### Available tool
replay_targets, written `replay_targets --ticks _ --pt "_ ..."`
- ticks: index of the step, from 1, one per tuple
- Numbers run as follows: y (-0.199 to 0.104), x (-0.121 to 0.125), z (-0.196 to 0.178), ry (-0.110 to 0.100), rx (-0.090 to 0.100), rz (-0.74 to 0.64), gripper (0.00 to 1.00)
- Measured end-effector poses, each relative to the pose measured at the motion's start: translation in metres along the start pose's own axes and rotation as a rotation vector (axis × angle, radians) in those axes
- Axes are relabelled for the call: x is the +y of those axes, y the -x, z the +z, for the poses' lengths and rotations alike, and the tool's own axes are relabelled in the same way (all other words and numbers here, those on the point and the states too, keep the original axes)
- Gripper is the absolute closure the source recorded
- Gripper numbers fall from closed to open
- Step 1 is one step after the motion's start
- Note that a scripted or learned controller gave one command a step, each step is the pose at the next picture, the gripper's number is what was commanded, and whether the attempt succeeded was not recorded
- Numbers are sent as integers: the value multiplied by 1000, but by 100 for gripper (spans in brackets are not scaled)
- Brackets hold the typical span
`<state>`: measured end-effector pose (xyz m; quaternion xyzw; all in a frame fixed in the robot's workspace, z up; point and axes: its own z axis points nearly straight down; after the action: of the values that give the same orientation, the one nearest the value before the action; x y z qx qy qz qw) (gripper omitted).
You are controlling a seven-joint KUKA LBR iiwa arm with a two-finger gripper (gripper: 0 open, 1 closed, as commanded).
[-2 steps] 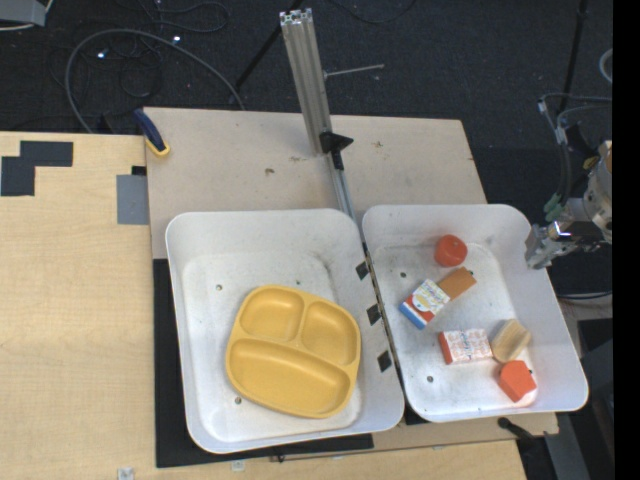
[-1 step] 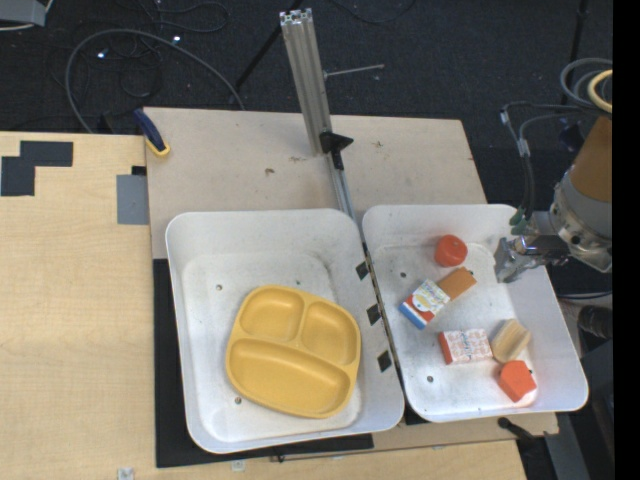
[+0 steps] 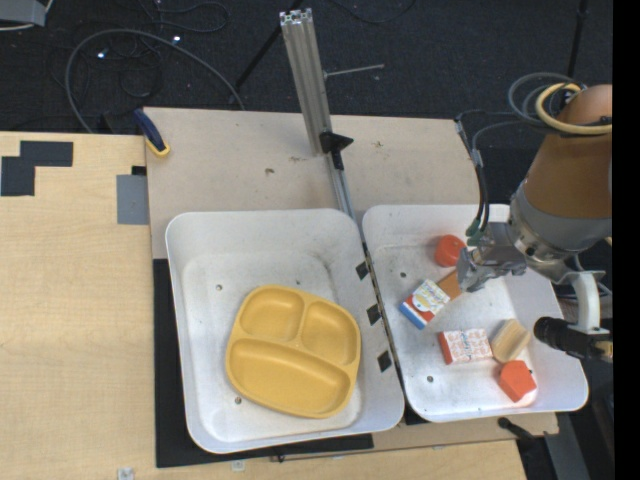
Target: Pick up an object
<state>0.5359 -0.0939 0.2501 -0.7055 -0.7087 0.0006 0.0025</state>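
Gripper [image 3: 478, 268]: lowered into the right white bin [image 3: 420, 388]; finger state cannot be told.
Risk: the small blue-and-white carton [image 3: 426, 302] could be nudged aside.

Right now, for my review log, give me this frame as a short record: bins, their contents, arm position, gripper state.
left bin: holds a yellow divided tray
right bin: holds an orange ball, a white and blue box, a red and white box, a tan block, an orange-red block
arm: reaches in over the right bin
gripper: low beside the orange ball; open or shut cannot be told
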Motion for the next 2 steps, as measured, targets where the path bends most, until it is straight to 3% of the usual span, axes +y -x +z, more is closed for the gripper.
replay_targets --ticks 2 --pt "-112 -17 -8 0 0 -1 100"
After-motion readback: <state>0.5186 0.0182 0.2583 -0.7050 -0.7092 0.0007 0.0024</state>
